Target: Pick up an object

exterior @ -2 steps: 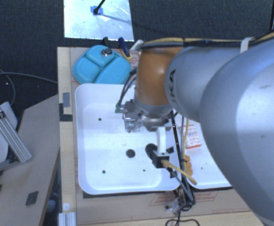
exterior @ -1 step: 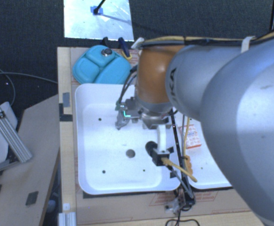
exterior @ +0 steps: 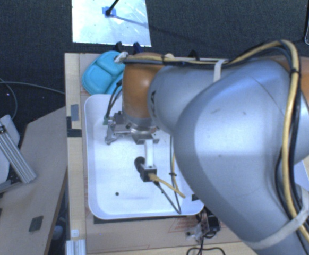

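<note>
plainly, the one thing worth taking here is a blue lump (exterior: 103,71), soft-looking and rounded, tucked at the far left corner of the white bin (exterior: 108,170), seemingly resting against or over the rim; which of the two cannot be told. the gripper (exterior: 130,136) hangs low over the bin floor, on the near side of the lump and apart from it, and whether it is spread wide or drawn narrow cannot be told from this slant, since the wrist and its orange band (exterior: 136,89) cover it from above. the likely trouble is the corner: a descent onto the lump there could set the gripper on the rim, or push the lump up and out over the edge instead of closing on it. a soft, rounded body may also squash and slide free if taken near one end. closing where the gripper now hangs would probably catch nothing but bare floor. the lump's long axis seems to run on a diagonal, from nearer left to farther right, roughly along the corner; it shows no clear head or tail, so no pointing direction can be named. a small dark speck (exterior: 117,194) lies well apart near the front of the bin, and the grey arm (exterior: 239,142) covers everything to the right.
</note>
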